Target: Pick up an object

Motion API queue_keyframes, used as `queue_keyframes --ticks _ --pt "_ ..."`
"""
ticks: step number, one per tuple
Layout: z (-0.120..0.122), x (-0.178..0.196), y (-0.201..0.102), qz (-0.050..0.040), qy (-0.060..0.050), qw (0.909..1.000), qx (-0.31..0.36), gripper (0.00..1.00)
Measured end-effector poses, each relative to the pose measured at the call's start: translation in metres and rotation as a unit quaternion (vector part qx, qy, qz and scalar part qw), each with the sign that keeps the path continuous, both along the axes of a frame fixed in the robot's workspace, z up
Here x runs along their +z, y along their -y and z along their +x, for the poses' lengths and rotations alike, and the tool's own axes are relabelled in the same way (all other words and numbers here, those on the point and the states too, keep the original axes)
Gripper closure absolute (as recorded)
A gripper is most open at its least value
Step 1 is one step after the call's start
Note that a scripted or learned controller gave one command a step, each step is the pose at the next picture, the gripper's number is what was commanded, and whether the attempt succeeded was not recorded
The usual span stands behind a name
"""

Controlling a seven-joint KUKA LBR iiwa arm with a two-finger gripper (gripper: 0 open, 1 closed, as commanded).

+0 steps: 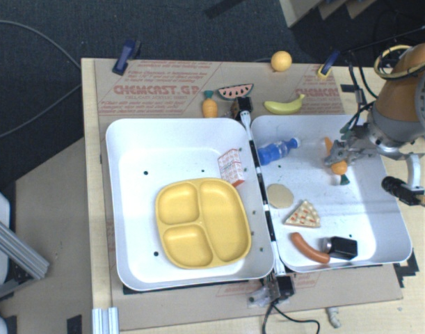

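My gripper reaches down into the upper right part of the right bin. It hangs directly over a small orange carrot with a green tip and seems to touch its top. Another small orange piece lies just left of the gripper. Also in this bin are a blue bottle, a round beige cookie, a pizza slice, a red sausage and a black block. The left bin holds a yellow divided plate and a red-and-white carton.
Behind the bins, a watermelon slice, a banana, a small orange fruit and an orange ball lie on the cardboard. Blue clamps hold the board's back edge. The arm's grey and orange wrist rises over the right bin's far corner.
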State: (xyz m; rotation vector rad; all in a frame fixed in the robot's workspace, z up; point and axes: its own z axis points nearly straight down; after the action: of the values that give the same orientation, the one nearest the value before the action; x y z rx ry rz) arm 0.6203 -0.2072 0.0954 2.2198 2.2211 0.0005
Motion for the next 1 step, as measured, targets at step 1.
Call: queue_keyframes --ticks 1 --pt "0.0273 -0.0102 -0.0642 0.0006 -0.008 1.0 -0.001 1.0"
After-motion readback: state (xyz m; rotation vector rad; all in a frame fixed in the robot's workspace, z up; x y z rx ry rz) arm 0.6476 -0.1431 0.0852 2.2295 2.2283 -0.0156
